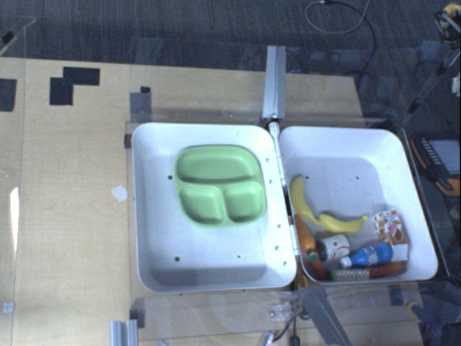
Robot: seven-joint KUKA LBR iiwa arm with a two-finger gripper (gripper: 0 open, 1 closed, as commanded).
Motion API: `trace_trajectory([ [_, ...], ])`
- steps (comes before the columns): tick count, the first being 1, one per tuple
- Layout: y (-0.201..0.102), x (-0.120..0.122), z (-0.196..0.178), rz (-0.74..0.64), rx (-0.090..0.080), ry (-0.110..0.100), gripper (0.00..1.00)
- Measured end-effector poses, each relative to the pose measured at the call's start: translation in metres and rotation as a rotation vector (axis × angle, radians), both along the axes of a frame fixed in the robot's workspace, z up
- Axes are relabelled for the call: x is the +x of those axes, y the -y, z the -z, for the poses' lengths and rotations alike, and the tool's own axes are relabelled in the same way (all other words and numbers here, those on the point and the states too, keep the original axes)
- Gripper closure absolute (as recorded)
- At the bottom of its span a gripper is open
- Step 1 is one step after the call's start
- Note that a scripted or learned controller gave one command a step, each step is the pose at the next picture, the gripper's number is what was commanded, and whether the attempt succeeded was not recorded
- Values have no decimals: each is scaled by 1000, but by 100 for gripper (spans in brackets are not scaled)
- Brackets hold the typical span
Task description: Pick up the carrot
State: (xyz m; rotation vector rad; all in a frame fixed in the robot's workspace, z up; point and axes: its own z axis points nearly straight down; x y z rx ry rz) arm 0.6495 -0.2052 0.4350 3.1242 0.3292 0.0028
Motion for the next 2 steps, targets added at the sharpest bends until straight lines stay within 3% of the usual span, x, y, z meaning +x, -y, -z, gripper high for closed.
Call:
trace_trajectory([
  [2,-3,2,-24,-15,-2,8,100],
])
